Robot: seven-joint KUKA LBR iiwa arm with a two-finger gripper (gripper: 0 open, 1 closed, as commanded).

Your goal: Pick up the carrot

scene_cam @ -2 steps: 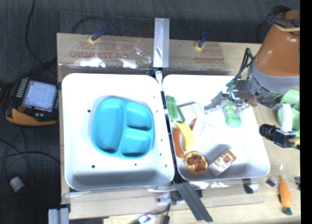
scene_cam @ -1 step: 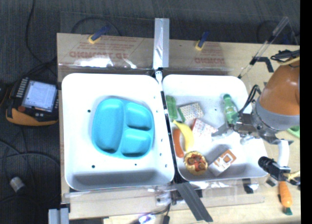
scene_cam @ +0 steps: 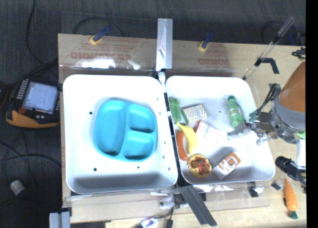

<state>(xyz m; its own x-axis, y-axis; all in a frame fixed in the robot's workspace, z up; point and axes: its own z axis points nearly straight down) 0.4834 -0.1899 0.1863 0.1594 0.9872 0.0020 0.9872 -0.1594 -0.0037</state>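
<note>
The carrot (scene_cam: 182, 145) is a slim orange piece lying along the left wall of the right bin (scene_cam: 213, 82), tucked against a yellow banana (scene_cam: 189, 137). My gripper (scene_cam: 246, 125) hangs over the right side of that bin, beside a green bottle (scene_cam: 233, 112) and well to the right of the carrot. The arm's grey wrist and orange band (scene_cam: 294, 93) come in from the right edge. Nothing shows between the gripper's tips.
The right bin also holds a green cucumber-like piece (scene_cam: 174, 109), small boxes (scene_cam: 195, 113) (scene_cam: 228, 162) and a round red-and-yellow food item (scene_cam: 198, 165). A blue divided plate (scene_cam: 125, 128) lies in the left bin. Another orange carrot-shaped object (scene_cam: 290, 200) lies on the bench outside the bins.
</note>
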